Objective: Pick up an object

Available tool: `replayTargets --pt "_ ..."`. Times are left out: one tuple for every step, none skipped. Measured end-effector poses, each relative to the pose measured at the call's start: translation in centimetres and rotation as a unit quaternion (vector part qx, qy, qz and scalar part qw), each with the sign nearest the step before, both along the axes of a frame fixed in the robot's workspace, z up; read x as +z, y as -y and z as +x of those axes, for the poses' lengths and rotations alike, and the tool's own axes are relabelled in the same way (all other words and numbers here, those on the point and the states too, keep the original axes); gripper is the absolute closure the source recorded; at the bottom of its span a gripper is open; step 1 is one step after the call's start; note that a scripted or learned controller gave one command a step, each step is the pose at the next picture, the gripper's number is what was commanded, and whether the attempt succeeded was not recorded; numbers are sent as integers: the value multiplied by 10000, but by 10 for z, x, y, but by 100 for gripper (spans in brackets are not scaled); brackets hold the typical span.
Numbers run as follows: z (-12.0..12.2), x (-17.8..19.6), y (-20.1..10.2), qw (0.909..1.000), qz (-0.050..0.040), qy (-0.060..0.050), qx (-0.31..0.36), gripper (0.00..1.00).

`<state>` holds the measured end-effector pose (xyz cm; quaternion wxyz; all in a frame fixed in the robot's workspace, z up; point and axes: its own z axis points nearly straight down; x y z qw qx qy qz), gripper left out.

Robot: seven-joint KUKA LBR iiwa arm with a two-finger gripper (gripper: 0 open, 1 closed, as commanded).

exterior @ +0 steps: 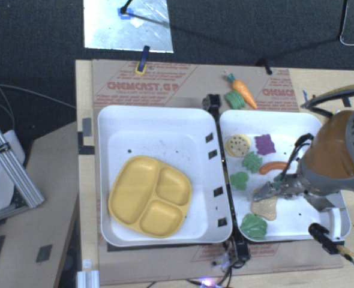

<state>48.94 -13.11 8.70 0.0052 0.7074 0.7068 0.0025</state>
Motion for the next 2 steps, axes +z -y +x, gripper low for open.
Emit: replayTargets --pt "4 103 -97 10000 35 1 80 0" --pt "4 108 -90 10000 19 -30 44 100"
